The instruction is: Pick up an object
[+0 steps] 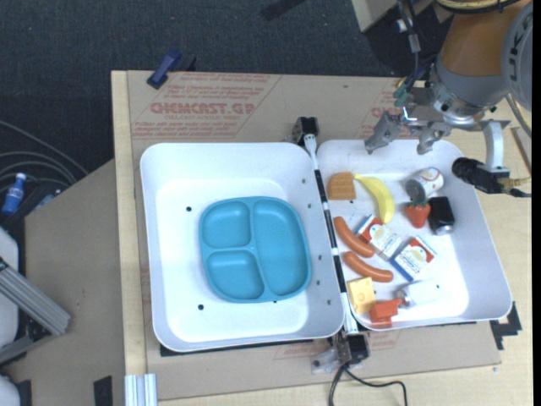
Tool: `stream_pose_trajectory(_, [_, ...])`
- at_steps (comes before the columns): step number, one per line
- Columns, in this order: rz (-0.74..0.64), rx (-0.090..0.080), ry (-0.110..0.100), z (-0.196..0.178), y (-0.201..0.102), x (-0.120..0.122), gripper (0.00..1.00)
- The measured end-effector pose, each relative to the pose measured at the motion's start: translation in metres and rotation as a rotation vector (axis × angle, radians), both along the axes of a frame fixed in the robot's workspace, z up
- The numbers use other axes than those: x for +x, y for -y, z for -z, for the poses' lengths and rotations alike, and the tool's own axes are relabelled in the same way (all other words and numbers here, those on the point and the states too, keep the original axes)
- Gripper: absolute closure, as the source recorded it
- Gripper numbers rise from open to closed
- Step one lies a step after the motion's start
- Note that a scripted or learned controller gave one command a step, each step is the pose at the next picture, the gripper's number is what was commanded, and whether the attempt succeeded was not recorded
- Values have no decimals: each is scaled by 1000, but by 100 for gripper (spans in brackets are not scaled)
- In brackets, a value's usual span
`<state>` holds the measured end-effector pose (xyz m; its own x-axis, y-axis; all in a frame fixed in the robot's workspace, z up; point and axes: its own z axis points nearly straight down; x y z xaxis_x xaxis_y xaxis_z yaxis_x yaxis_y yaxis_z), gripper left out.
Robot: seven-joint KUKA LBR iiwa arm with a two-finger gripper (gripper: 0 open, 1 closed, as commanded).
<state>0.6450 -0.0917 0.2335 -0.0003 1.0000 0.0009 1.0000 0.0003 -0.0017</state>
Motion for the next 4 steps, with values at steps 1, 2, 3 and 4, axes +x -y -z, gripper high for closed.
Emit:
stream_pose_trajectory(1, [1,0,-2,88,14,-5,0])
stream_pose_trajectory(2, [1,0,-2,150,17,-31,0])
stream_pose_trajectory(3, [2,0,1,139,17,-30,100])
stream_pose_trajectory(4, [-2,0,3,48,-70,-65,100])
